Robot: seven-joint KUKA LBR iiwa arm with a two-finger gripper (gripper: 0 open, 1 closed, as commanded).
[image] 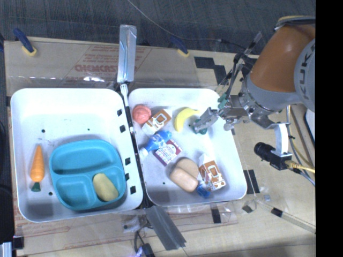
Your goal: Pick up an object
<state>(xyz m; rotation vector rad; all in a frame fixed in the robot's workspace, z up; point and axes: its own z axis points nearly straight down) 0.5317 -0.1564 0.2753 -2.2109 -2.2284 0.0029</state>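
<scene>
A: Where is the gripper in the camera view?

B: It hangs over the upper right part of the right bin, reaching in from the right under the grey arm with its orange band. Its tips sit just beside the yellow banana, on that fruit's right.

A: Is the banana between the fingers?

B: No. It lies just to their left, near or perhaps touching them, but nothing shows between them. Whether the fingers are spread or closed cannot be told at this size; they read as one dark greenish cluster.

A: Which way does the banana lie?

B: It is short and curved, its long axis running roughly from upper right to lower left, against the bin's back area. Just left of it is a small carton with an orange and white label, and left of that a pink ball near the divider.

A: What else is in that bin?

B: A blue and red packet in the middle, a tan bread roll below it, and a second small carton tilted at the lower right.

A: And the left bin?

B: A blue divided tray with a yellow-green potato-like piece in its lower right compartment, and an orange carrot standing lengthwise, top to bottom, beside the tray's left edge.
</scene>
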